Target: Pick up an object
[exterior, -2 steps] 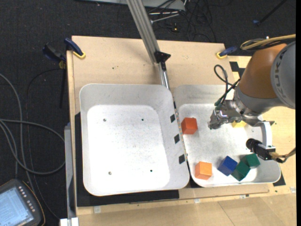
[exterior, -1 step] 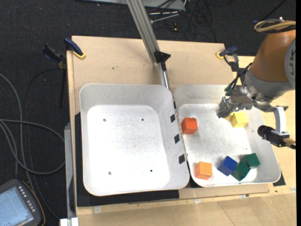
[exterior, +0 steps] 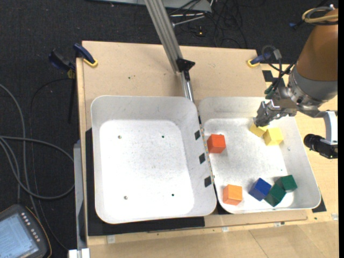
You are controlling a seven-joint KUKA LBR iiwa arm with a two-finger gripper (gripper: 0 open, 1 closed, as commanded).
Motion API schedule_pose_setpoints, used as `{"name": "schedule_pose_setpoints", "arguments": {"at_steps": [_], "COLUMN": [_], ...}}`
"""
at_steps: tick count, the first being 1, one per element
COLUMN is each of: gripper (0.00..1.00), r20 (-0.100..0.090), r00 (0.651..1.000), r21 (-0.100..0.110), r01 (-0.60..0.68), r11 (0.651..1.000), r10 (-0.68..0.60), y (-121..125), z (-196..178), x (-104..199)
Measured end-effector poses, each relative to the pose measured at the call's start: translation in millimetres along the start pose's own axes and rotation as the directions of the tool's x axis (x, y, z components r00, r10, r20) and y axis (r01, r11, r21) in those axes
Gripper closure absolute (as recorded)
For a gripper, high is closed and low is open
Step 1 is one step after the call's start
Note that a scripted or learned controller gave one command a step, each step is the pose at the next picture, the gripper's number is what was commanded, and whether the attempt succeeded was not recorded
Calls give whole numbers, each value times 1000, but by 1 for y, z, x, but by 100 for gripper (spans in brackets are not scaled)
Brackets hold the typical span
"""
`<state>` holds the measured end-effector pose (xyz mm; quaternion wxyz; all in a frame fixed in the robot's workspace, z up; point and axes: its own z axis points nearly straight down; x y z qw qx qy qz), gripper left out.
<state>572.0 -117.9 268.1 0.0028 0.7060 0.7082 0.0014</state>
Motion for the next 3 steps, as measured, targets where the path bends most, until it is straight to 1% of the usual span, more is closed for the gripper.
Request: {"name": "schedule_pose_setpoints", "arguments": {"at_steps": [1,2,3], "gripper": [100,100,100], "r20": [-3,-3,-3], "r00": [1000,1000,1000], "r21": [4,8,6], "r01": [5,5,5], "r11": [1000,1000,1000], "r10": [-5,-5,-5], "y": [12,15,29], "z": [5,20,32], "x": [63,116,173]}}
